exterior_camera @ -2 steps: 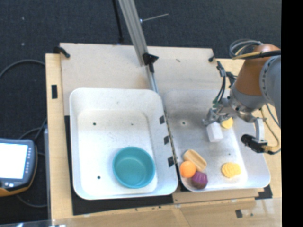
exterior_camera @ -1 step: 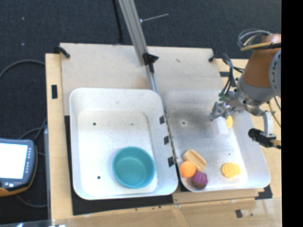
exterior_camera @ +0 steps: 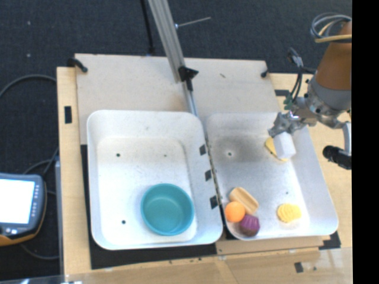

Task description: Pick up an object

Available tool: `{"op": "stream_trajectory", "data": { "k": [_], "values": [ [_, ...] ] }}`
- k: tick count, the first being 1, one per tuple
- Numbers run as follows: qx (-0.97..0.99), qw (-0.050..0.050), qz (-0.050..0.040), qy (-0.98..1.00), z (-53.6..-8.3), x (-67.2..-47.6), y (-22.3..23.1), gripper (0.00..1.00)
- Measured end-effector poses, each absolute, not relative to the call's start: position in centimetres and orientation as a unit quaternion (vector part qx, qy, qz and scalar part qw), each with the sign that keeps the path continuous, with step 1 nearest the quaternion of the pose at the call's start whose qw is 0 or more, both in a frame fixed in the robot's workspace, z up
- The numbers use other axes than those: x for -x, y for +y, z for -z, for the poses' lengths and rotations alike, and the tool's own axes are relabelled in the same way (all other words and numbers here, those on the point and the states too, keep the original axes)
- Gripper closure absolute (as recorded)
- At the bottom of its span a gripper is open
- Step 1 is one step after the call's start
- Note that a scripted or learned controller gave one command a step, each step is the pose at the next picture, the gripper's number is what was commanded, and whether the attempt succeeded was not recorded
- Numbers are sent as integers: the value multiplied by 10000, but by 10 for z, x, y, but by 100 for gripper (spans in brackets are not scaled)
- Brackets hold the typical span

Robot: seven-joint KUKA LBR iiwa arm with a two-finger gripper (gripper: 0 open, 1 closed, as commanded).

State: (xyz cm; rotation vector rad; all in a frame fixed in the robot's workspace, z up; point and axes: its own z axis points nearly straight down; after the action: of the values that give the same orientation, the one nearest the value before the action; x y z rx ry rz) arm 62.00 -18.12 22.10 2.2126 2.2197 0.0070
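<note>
Yellow object [exterior_camera: 272, 147] lies in right bin [exterior_camera: 308, 185], directly under gripper [exterior_camera: 283, 142], partly hidden by it. We judge arm placed for grasp; grip state we cannot tell.

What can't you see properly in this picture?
- Yellow object in the right bin: mostly covered by the end effector, so its shape is unclear.
- Purple object: partly behind the orange ball, too small to name.
- Arm: cut off by the right edge.
</note>
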Motion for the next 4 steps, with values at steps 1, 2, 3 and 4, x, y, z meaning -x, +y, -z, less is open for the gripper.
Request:
{"op": "stream_trajectory", "data": {
  "k": [1,2,3,4],
  "values": [
    [-7060,23,-13,7082,-253,-621,-183,100],
    [-7045,8,-12,7097,-260,-633,-132,100],
    [-7048,5,-5,7095,-252,-646,-80,100],
    [-7044,5,-12,7098,-260,-648,-26,100]
  ]
}}
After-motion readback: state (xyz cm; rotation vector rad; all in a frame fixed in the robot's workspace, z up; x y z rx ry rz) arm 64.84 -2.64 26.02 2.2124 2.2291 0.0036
